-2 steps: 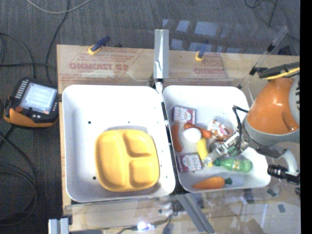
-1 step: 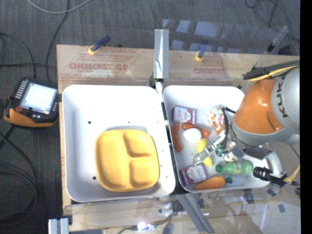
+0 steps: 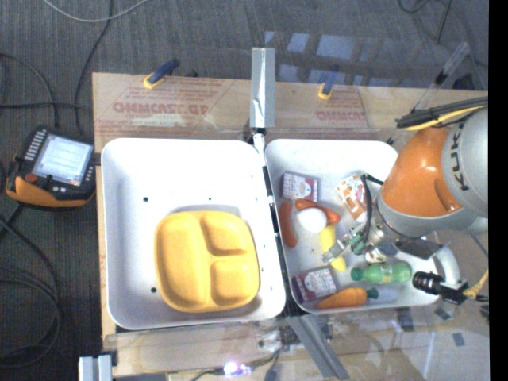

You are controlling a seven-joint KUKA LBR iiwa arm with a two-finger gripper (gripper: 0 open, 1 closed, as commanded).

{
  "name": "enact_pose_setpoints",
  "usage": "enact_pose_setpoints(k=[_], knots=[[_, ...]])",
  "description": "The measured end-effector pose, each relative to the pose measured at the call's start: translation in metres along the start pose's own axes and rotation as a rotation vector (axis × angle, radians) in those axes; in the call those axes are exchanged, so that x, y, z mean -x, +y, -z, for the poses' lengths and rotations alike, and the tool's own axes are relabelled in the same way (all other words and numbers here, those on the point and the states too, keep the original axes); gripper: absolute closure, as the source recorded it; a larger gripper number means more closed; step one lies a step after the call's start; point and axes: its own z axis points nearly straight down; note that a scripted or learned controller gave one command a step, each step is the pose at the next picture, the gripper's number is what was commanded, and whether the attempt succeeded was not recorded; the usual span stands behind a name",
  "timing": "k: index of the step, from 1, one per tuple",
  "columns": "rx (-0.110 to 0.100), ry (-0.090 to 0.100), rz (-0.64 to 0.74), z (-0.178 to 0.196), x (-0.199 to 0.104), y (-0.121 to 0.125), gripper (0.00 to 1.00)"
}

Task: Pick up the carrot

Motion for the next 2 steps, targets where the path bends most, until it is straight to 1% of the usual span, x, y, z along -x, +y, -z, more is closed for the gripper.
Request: enact_pose_setpoints(k=[1,2], knots=[[0.003,-0.008,-0.156,0.072,-0.096,0.028,1.0],[0.003,-0.008,-0.25,0.072,-0.108,0.034,1.0]])
